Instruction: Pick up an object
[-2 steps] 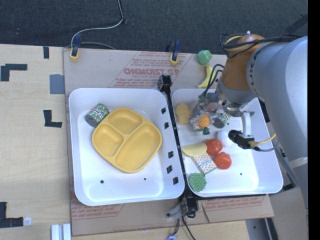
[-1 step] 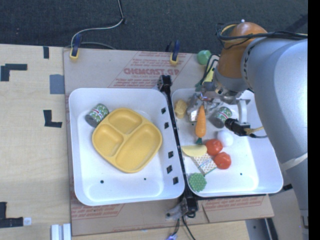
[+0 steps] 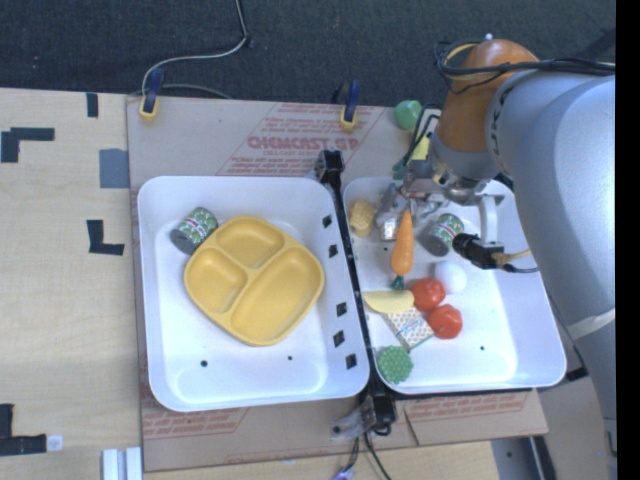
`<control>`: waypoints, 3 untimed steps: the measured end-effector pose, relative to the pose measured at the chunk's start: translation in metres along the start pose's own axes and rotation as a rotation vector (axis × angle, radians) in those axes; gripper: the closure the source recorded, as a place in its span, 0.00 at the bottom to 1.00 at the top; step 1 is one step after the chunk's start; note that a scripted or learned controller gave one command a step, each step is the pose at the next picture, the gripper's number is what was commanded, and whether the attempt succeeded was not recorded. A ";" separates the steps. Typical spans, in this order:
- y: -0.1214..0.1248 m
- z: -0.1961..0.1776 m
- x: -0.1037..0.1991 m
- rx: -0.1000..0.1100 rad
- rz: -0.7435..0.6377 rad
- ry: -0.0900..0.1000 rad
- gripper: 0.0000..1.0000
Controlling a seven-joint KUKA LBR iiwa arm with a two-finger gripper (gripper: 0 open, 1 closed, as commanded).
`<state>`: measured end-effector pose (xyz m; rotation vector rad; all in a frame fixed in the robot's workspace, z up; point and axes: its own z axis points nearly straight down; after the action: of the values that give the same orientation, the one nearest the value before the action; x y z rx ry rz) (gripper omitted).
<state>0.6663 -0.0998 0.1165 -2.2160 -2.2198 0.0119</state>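
1. Big grey arm (image 3: 560, 168) coming in from the right, orange band (image 3: 480, 88) above the wrist, bent down over the back of the right bin (image 3: 520, 358).
2. Worktop (image 3: 60, 268) in pale wood, brown cardboard sheet (image 3: 250, 138) under both bins, held at the back by two clamps.
3. Left bin (image 3: 170, 368): a yellow divided plate (image 3: 255, 278) taking up the middle, and a small green-labelled can (image 3: 194, 229) lying on its side, touching the plate's upper left rim.
4. Tool (image 3: 405, 208) down low at the back left of the right bin, right above the top end of the carrot (image 3: 402, 245). Carrot stands roughly lengthwise below it; looks like its top sits at the fingers, but can't tell if it's actually pinched. Can't tell how wide the tool is either, too cluttered up there.
5. Crowding around the tool: small yellowish lump (image 3: 361, 215) just to its left, a second can (image 3: 444, 233) on its side just to the right, a white ball (image 3: 450, 276) near that.
6. Further front in the same bin: banana-ish yellow piece (image 3: 386, 300) just under the carrot tip, two red tomatoes (image 3: 437, 308) beside it, a pale patterned wedge (image 3: 410, 326) below, then a green bumpy thing (image 3: 394, 364) near the front left corner.
7. Green ball (image 3: 407, 114) outside the bin at the back, on the cardboard.
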 end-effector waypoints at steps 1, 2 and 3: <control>0.000 -0.009 0.000 0.001 0.000 -0.001 1.00; 0.000 -0.019 0.000 0.002 -0.001 -0.002 1.00; -0.001 -0.028 0.000 0.004 -0.002 -0.003 1.00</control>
<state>0.6658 -0.0998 0.1444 -2.2137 -2.2218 0.0194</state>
